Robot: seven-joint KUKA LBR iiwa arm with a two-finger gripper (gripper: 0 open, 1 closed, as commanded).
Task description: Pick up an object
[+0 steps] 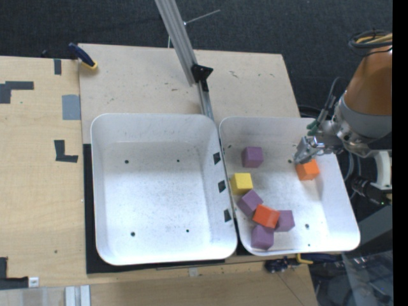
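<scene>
The claw point(306, 156), grip state unclear, sits just above the orange block point(308, 169) at the right bin's point(331, 234) three o'clock; centre over it before closing.

pale wooden bench point(38, 190), dark carpet point(95, 11).

The bench point(38, 171) is pale wood, with a lighter board point(146, 81) laid across its 12 o'clock part. Two shallow white bins sit side by side on a black mat point(87, 209): the left bin point(159, 190) at the centre, the right bin point(331, 228) touching it toward 3 o'clock. Grey and dark tape pieces point(71, 107) mark the wood toward 9 and 10 o'clock. A blue-and-yellow clamp point(83, 56) lies near the board's 11 o'clock corner. A slanted metal rail point(178, 37) runs from 12 o'clock down to the bins' junction
</scene>
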